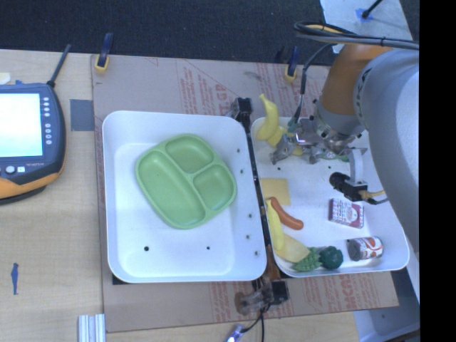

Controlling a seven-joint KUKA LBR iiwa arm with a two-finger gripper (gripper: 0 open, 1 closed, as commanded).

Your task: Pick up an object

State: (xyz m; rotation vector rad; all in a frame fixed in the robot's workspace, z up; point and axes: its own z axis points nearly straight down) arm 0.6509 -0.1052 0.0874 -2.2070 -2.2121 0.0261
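My gripper (298, 152) hangs low over the far end of the right bin (388, 262), its two metal fingers spread apart with nothing between them. Just to its left, a yellow banana (269, 122) leans on that bin's far left corner. Nearer in the same bin lie a yellow cheese slice (276, 189), a red sausage (286, 215), a yellow wedge (292, 248), a broccoli piece (324, 257), a small red box (346, 212) and a red-and-white can (365, 248). The arm's bulk hides the bin's far right corner.
The left bin (121, 255) holds a green divided plate (187, 180). A teach pendant with a screen (25, 137) lies on the bench at the far left. Black clips sit on the seam between the bins.
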